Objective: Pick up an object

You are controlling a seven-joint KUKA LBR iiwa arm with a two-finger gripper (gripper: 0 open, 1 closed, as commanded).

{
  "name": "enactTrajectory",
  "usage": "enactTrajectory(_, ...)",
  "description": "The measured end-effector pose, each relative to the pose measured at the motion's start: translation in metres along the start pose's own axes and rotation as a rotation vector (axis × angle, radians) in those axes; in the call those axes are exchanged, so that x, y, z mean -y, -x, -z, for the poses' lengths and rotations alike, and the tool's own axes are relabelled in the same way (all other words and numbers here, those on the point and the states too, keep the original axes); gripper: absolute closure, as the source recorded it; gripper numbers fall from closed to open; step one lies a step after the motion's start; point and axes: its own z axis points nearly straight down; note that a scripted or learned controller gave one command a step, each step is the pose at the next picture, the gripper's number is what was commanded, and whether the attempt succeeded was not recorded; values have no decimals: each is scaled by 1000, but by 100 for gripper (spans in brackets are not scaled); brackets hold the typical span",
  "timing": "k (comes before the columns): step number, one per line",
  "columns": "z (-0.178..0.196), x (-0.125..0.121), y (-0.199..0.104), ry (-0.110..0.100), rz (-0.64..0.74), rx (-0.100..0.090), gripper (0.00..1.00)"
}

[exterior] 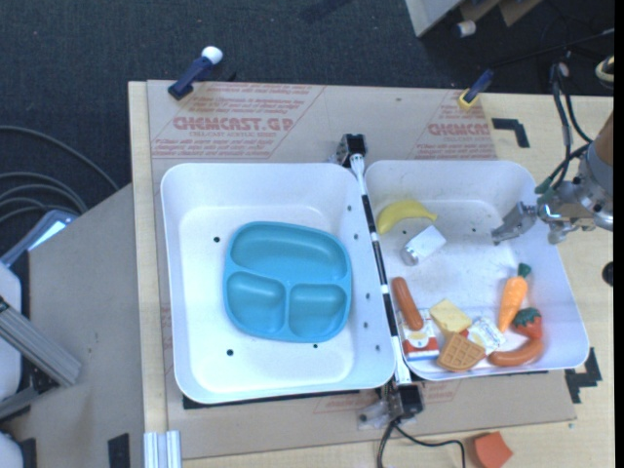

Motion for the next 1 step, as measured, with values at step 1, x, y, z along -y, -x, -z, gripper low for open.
enactTrajectory(1, -116, 26, 7, 0, -1, 0, 0)
